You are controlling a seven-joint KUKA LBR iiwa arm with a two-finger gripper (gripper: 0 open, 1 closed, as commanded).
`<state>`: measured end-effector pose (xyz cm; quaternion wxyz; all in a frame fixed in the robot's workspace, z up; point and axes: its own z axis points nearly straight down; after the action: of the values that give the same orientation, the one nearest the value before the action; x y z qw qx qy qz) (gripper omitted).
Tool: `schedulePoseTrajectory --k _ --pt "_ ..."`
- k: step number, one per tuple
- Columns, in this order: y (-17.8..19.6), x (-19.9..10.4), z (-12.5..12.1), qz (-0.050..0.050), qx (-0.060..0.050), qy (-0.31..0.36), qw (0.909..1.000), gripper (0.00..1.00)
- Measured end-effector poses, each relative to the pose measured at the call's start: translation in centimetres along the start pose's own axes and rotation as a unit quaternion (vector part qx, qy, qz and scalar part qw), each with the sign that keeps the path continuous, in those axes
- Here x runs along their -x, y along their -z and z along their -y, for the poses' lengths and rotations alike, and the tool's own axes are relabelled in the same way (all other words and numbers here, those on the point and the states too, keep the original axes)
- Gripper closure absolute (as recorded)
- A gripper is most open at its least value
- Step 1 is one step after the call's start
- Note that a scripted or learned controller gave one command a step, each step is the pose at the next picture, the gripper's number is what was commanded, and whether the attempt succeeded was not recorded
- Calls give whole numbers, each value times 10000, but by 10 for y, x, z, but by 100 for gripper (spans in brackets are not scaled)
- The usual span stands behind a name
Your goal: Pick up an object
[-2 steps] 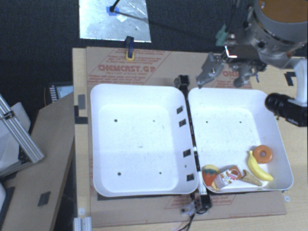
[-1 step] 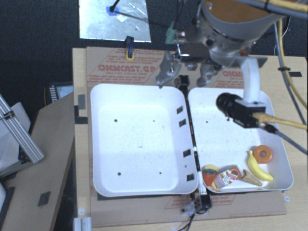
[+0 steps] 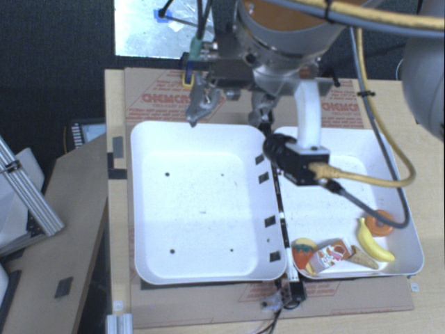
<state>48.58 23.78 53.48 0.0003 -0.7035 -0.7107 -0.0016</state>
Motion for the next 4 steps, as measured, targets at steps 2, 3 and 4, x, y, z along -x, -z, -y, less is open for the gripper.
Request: schedulePoseTrajectory --k 2,3,4 --pt "-25 3 0 14 -13 -26 10000 0" --pt "2 134 -63 24 27 -119 9999 0" --pt "1 94 0 2 0 -9 10000 0"
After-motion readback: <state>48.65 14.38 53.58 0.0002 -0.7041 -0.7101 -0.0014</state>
